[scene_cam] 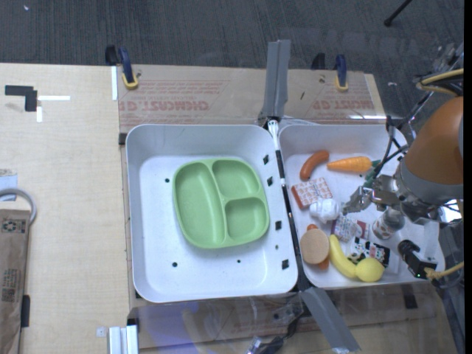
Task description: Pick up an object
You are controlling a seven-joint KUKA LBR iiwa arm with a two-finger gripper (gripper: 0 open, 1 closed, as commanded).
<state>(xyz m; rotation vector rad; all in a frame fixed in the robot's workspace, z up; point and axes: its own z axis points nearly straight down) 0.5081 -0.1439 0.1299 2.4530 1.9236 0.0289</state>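
Observation:
The right bin holds a red sausage, an orange carrot, a red-and-white packet, a crumpled white object, a brown bun, a banana, a lemon and a black-and-white packet. My gripper hangs low over the middle right of this bin, just right of the white object and above a pinkish packet. I see nothing clearly held in it. The arm's orange band covers the bin's right edge.
The left bin holds a green divided plate. A grey metal bar runs between the bins at the back. Clamps pin cardboard behind them. A brown paper bag lies at the far left.

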